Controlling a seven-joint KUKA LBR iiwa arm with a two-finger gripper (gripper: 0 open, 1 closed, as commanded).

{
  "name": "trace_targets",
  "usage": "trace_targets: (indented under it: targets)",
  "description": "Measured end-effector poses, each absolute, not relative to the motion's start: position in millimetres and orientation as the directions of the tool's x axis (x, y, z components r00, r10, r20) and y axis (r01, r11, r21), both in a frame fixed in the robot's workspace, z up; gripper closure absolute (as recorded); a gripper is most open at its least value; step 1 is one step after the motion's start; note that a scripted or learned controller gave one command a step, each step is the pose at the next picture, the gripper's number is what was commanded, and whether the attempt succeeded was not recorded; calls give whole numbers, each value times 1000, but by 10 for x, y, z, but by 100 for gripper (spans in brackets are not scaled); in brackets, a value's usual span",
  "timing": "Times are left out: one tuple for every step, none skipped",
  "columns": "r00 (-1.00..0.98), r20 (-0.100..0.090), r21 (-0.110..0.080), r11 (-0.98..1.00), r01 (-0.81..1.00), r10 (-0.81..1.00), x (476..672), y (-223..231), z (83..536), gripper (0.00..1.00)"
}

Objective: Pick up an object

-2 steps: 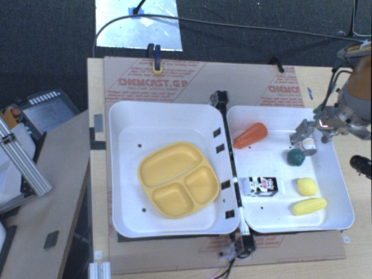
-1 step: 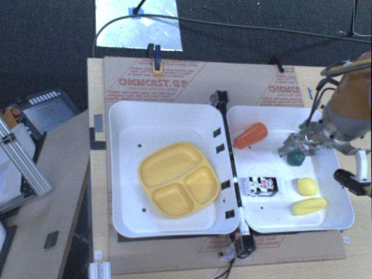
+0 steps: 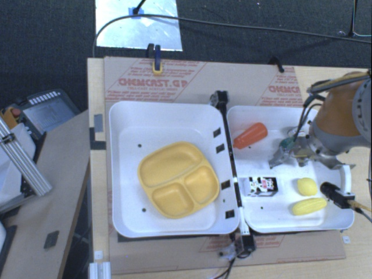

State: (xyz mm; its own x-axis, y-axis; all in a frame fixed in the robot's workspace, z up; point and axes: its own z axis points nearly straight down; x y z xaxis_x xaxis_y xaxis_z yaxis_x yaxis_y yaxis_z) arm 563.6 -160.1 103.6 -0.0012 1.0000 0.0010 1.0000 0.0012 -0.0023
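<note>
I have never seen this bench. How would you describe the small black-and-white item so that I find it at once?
Look in the right bin, the one the gripper is in. Near its left wall, toward the front, lies a small black-and-white carton. The orange carrot, yellow lemon and yellow corn cob are rounded and plainly coloured; it alone is boxy and cow-patterned.

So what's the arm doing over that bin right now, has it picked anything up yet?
Gripper low in the right bin, nothing seen held. Carrot, lemon, corn, small carton all lying loose. Yellow tray in the left bin.
</note>
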Motion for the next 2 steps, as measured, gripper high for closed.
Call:
trace_targets:
  targets:
    - [-2,-1,3,2,1000,1000,5655,-1612,1176,100]
    - [-4,-2,5,4,1000,1000,5724,-1612,1624,100]
